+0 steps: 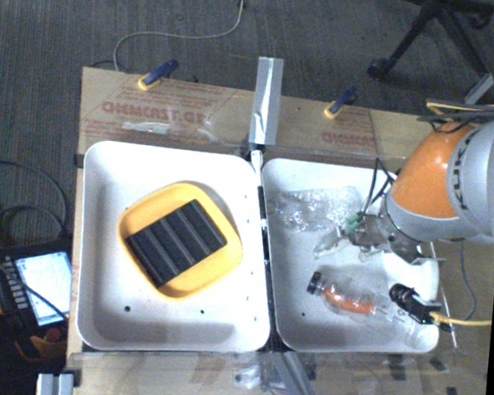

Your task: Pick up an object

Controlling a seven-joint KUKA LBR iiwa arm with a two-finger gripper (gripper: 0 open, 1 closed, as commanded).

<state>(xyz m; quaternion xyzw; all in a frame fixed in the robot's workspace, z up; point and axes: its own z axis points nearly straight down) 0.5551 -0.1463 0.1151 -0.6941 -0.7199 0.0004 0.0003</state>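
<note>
A yellow pad with a black ribbed top (180,238) lies tilted in the left bin (110,170). In the right bin (291,327) a clear bottle with orange contents and a black cap (346,299) lies on its side near the front. Crumpled clear plastic (311,207) sits at the back of that bin. My gripper (362,238) hangs low over the right bin's middle, just behind the bottle and at the right edge of the plastic. A small green piece (352,220) shows beside it. The grey and orange arm (439,185) covers the bin's right side.
Two blue-and-yellow clamps (157,73) (341,100) hold the cardboard backing behind the bins. A metal post (266,103) stands between the bins at the back. A black cable connector (404,296) and a yellow cable (469,323) hang by the arm.
</note>
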